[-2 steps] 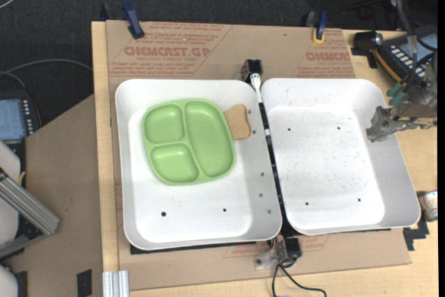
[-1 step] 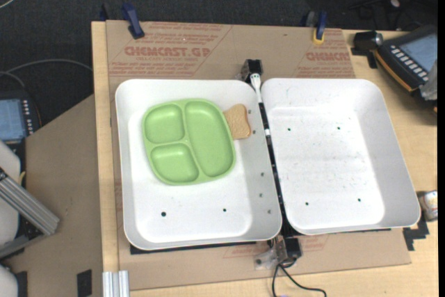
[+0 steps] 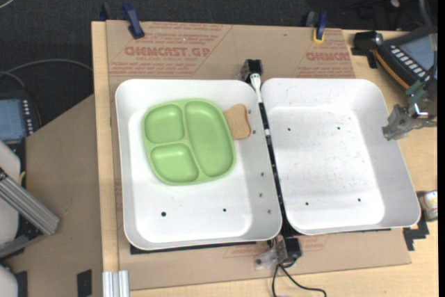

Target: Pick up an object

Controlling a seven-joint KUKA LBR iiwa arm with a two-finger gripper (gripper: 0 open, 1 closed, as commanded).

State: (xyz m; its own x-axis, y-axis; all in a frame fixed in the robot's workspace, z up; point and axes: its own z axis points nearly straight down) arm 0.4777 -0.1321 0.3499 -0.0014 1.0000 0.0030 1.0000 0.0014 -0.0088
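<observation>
Green plate and tan sponge wait ungrasped; tool, grip state unclear, must reach across first.

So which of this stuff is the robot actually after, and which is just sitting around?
For the job:
- green divided plate
- tan sponge-like block
- gripper, at the right bin's edge

Just lying about:
- left bin, holding both items
- clamps
- cardboard sheet
</observation>
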